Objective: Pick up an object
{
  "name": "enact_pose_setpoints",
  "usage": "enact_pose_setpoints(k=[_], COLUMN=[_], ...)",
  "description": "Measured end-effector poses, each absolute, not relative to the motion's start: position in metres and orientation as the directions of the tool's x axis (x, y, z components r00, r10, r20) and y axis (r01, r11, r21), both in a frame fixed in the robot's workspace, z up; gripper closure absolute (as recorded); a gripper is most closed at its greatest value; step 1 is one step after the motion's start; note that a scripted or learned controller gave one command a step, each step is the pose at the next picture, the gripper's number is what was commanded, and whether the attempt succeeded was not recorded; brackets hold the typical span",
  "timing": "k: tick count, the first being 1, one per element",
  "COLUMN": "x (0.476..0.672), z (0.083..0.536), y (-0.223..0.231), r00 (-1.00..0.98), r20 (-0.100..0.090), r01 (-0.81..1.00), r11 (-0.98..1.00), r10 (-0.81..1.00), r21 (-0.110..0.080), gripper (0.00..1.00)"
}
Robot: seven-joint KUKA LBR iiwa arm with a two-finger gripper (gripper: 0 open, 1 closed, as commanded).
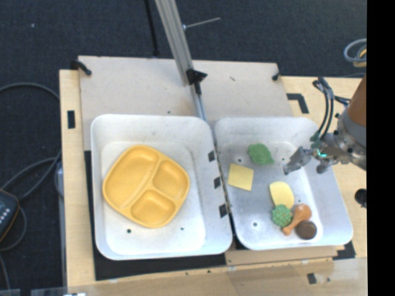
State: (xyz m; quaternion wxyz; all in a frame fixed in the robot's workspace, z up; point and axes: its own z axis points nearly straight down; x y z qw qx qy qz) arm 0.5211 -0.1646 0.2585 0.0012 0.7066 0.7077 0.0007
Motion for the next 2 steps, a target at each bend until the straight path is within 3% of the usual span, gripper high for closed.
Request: enact_pose_setpoints(k=[2], x=[0.504], z=[0.147], y=[-0.157], r00=[0.000], r20=[0.000], r01=[1.000], r11=[0.000], r10=[1.000], r21=[-0.004], gripper=[0.00])
